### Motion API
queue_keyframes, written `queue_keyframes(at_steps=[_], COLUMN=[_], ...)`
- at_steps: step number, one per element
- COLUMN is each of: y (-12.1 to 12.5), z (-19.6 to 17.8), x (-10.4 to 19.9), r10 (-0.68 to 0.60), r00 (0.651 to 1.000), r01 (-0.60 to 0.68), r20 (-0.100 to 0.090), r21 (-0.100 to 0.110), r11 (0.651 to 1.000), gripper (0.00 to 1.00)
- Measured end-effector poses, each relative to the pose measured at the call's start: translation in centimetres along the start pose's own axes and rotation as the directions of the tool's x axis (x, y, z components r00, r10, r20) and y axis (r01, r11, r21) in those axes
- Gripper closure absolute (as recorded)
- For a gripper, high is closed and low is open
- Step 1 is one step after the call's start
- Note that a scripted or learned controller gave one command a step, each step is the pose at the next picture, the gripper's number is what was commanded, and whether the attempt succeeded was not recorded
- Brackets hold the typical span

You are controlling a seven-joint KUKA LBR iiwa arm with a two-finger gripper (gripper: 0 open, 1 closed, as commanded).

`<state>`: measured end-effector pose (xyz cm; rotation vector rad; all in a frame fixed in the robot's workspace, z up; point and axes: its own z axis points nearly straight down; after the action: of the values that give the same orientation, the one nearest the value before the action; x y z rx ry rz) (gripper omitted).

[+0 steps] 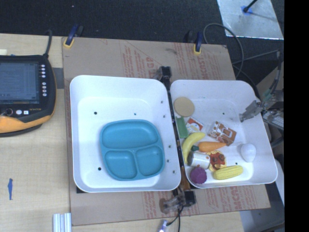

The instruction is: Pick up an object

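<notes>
Camera view, from above at a slant: a pale wooden bench (29, 178) carries a brown cardboard sheet (145, 62) held by blue-and-yellow clamps (70, 36), and on it sit two shallow white bins. Dark carpet (120, 8) lies beyond the bench. A teach pendant (21, 93) with a lit screen rests on the bench, far across from the claw.

Claw (247, 114) sits at the right bin (263, 178)'s right rim, near its far corner, tips angled down and left into the bin. Its grey tips are small and blurred — I cannot tell whether they are apart or together. Nothing is seen between them.

Objects lie left of and nearer the viewer than the claw, all in the right bin. Banana (190, 145) — long axis runs diagonally, upper end toward the claw, lower end toward the bins' shared wall. Carrot (211, 147) lies roughly crosswise, just beside the banana. Corn cob (228, 172) lies nearly crosswise too, slightly tilted, by the near wall. A white egg-shaped piece (248, 152) sits closest below the claw. A tan disc (184, 106), a printed packet (222, 132) and a purple piece (198, 175) are also there.

Left bin (82, 95), well away from the claw, holds a blue divided plate (132, 149).
</notes>
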<state>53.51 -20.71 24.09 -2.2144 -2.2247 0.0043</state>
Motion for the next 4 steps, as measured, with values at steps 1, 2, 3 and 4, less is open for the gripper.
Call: queue_keyframes(at_steps=[1,2,3,4], y=[8.5,3.5,12.2,2.9], z=[9.3,14.1,14.8,14.9], x=[7.6,10.8,9.4,7.9], r10=[-0.003,0.000,0.001,0.000], r00=[1.000,1.000,1.000,1.000], r01=[0.003,0.000,-0.001,0.000], r20=[0.000,0.000,-0.001,0.001], r21=[0.002,-0.002,-0.001,0.002], r11=[1.000,1.000,1.000,1.000], gripper=[0.00,0.00,0.00,0.00])
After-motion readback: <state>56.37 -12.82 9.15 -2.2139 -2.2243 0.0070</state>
